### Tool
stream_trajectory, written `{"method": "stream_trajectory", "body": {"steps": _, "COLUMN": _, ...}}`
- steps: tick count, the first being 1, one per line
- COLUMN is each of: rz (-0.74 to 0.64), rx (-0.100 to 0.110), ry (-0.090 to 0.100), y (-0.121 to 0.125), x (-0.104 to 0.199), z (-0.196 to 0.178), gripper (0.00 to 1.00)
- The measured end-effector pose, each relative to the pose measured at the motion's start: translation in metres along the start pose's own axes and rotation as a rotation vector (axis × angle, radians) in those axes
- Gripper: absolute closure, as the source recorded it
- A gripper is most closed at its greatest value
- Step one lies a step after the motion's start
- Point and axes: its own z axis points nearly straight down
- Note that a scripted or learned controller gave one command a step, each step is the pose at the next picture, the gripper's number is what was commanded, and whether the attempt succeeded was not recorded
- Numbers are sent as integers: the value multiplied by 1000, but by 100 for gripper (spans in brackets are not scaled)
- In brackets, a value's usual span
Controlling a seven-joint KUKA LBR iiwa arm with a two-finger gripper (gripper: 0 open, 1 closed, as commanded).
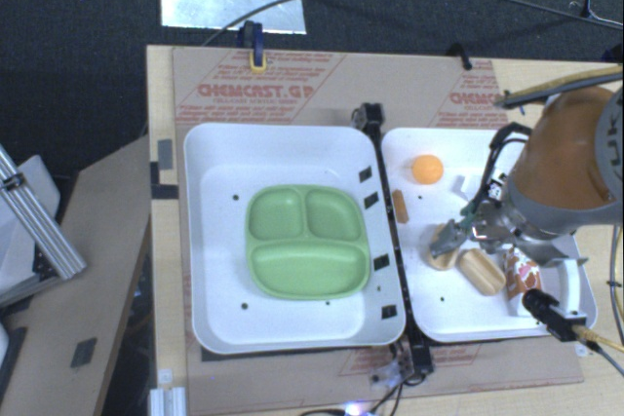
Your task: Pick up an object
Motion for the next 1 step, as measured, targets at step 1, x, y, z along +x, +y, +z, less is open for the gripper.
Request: {"method": "stream_trajectory", "body": {"steps": 1, "rz": 1, "rx": 0, "ry": 0, "y": 3, "x": -1, "z": 42, "gripper": 0}}
